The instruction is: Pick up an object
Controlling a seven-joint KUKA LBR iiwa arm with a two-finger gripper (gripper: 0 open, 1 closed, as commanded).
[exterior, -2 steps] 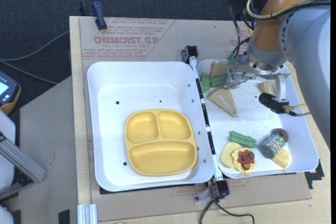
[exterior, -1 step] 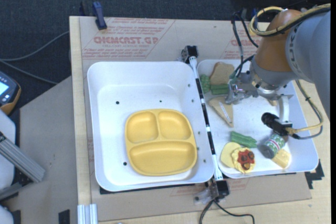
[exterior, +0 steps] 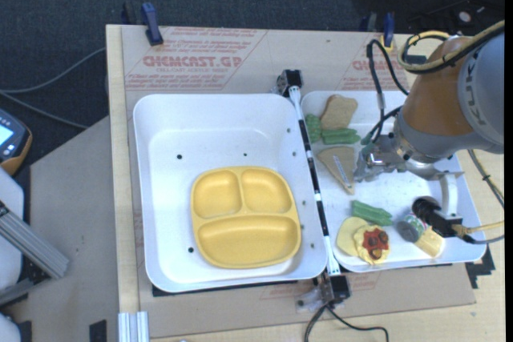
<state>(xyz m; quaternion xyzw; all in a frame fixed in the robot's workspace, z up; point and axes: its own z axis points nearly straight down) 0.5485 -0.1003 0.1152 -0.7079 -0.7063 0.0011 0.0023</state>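
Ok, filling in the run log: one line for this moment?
arm: over right bin | gripper: low at tan wedge | grasp: unconfirmed | yellow plate: left bin

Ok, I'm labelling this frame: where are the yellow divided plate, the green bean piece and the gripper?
yellow divided plate (exterior: pixel 244 234), camera view, large lower compartment.
green bean piece (exterior: pixel 371 212), camera view, its middle.
gripper (exterior: pixel 357 164), camera view, between its fingertips.

We note a yellow divided plate (exterior: pixel 244 216) lying in the left white bin (exterior: pixel 160 132). Blue clamps (exterior: pixel 150 22) grip the cardboard-covered bench (exterior: pixel 200 60).
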